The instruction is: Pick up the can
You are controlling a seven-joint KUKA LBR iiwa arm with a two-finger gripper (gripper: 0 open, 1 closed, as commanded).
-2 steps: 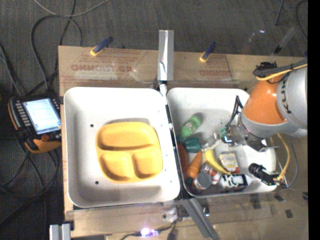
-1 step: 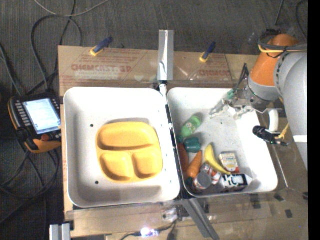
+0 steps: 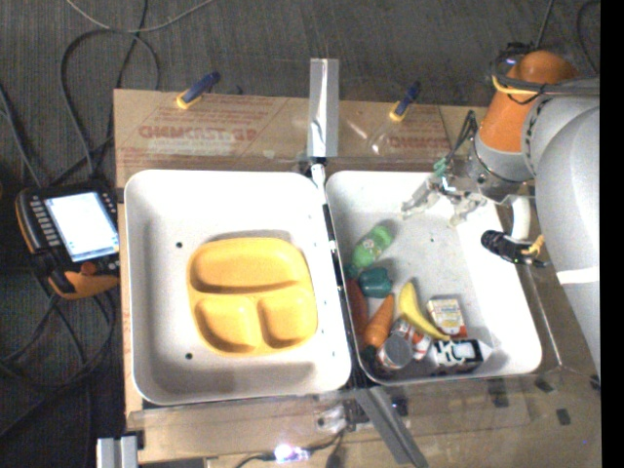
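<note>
Can (image 3: pixel 395 349), low centre-right of frame, wedged among carrot (image 3: pixel 378 322), banana (image 3: pixel 415 310) and carton (image 3: pixel 456 353); gripper (image 3: pixel 441 198) spread and empty upper right: risk of snagging neighbours, can slipping.

Left white bin (image 3: pixel 146 261) holds the yellow sectioned tray (image 3: pixel 253 292). In the right white bin (image 3: pixel 468 261), the metal can (image 3: pixel 395 351) sits at the near edge, orange carrot (image 3: pixel 379 321) touching its left, yellow banana (image 3: pixel 417 309) just behind, claw (image 3: pixel 441 197) over the far end.

can (image 3: pixel 396 350) partly hidden among clutter, arm (image 3: pixel 570 193) cut off at right edge
</note>
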